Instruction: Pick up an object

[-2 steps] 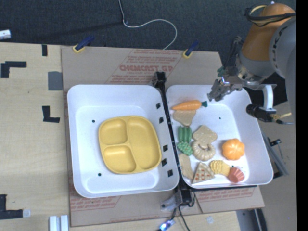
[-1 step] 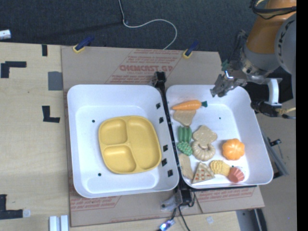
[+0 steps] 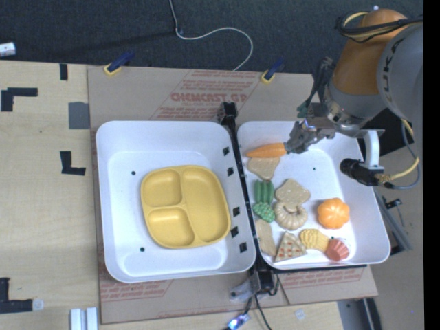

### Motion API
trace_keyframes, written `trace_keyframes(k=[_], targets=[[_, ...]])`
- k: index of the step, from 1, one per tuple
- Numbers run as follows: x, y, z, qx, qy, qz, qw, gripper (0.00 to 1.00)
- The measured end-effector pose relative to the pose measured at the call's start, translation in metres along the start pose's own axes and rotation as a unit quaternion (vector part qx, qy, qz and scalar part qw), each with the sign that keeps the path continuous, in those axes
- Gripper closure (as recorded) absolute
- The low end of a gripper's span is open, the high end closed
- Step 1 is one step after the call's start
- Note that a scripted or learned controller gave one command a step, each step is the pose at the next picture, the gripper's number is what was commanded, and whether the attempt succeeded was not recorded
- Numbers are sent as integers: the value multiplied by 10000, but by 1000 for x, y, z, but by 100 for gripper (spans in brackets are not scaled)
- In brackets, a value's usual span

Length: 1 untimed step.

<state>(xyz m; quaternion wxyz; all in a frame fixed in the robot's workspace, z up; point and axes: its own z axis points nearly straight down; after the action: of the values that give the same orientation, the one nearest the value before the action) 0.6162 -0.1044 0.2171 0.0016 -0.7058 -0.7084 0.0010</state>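
Toy food lies in the right bin. An orange carrot rests near the bin's far left corner, pointing left. My gripper hangs low over the bin, with its tip right at the carrot's thick right end. Whether it touches the carrot is unclear. Below the carrot lie a tan bread slice, a green vegetable, a tan biscuit and a pale croissant. A round orange lies to the right.
A pizza slice, a yellow corn piece and a red strawberry lie along the right bin's near edge. The left bin holds a yellow divided plate. A black divider separates the bins.
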Motion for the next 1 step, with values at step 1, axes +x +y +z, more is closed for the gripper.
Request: trace_keyframes(k=[1], targets=[[27,-35,2,5,-4,9,10000,100]])
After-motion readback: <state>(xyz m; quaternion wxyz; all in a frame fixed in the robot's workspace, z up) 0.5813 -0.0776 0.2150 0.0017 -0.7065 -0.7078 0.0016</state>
